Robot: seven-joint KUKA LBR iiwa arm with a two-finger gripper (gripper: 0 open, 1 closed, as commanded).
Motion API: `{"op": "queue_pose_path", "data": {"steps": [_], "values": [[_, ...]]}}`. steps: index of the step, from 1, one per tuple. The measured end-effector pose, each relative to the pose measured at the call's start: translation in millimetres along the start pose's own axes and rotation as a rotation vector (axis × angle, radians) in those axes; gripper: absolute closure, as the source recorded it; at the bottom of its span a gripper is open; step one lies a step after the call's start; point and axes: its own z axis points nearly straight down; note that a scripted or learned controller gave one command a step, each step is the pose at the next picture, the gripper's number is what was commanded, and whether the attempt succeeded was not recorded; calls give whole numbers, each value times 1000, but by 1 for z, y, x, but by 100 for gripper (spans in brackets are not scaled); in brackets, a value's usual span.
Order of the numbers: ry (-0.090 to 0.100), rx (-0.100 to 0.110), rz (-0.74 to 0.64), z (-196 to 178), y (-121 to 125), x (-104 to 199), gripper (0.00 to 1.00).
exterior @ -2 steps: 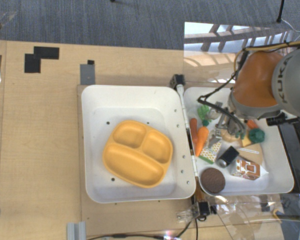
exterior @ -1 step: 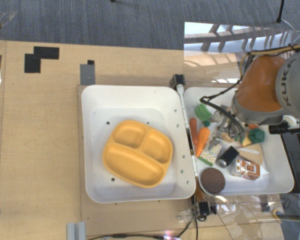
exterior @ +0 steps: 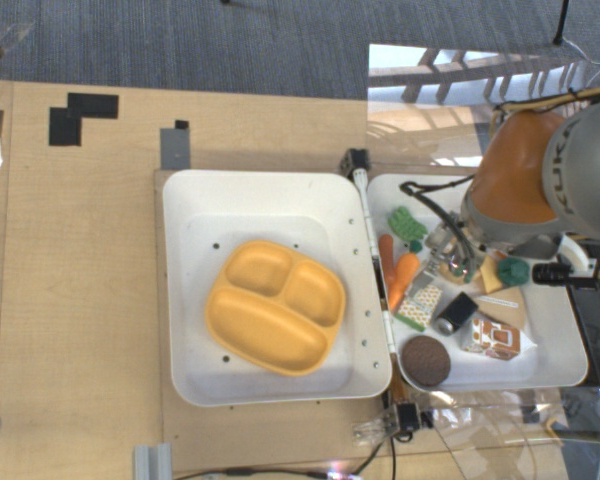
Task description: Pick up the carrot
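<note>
Arm over the right bin, carrot lying at that bin's left side.

The worktop (exterior: 80, 298) is pale wood with black square markings near its far left, and beyond it runs grey carpeted floor (exterior: 180, 28) with thin dark stand legs crossing it. Two shallow white bins sit side by side: the left bin (exterior: 190, 368) holds a yellow divided plate (exterior: 275, 306), and the right bin (exterior: 570, 353) is crowded with small items. The carrot (exterior: 402, 278) lies tilted near the right bin's left wall, beside a red stick-shaped piece (exterior: 386, 255) and below a green toy (exterior: 410, 225). A brown round disc (exterior: 426, 360) rests at the near edge. The end effector (exterior: 452, 256) hangs just right of the carrot; whether it is spread or closed cannot be told, and nothing is seen gripped in it.
</note>
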Motion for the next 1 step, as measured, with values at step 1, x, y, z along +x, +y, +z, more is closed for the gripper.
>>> {"op": "queue_pose_path", "data": {"steps": [1], "values": [[13, 2, 221, 2, 3, -19, 0]]}}
